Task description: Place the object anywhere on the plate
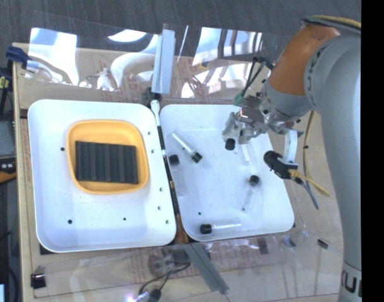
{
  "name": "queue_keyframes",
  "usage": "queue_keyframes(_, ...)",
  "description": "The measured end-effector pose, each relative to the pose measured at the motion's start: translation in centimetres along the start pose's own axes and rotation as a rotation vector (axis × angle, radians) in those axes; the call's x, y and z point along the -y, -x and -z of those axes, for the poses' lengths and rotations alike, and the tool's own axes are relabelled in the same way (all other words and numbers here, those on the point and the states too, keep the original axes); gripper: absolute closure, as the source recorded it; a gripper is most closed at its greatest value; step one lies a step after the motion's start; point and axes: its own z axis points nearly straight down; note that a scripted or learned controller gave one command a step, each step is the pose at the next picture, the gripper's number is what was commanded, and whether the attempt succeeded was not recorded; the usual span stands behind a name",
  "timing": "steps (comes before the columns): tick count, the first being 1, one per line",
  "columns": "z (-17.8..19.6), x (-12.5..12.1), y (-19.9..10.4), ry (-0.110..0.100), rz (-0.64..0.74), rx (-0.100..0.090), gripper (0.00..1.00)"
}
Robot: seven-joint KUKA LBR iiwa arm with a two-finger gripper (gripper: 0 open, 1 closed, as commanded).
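Arm (318, 61) bends down from the right, gripper (237, 133) over the right bin (274, 216); finger state unclear.

Arm (333, 137): smooth grey casing, broad and rounded, faint lettering low on the right link. Orange band (296, 58) wraps the segment above the wrist. Wrist hardware is metallic grey with a small red-green spot. Thin dark cables run along it. Pincer (233, 134) looks dull metal, black-tipped; detail blurred.
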Motion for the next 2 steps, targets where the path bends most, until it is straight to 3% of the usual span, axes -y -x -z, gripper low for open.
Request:
queue_keyframes(1, -1.5, 5.8, -7.6, -0.003, 0.026, 0.003, 1.0)
queue_keyframes(2, -1.2, 5.7, -14.9, 0.001, 0.247, 0.002, 1.0)
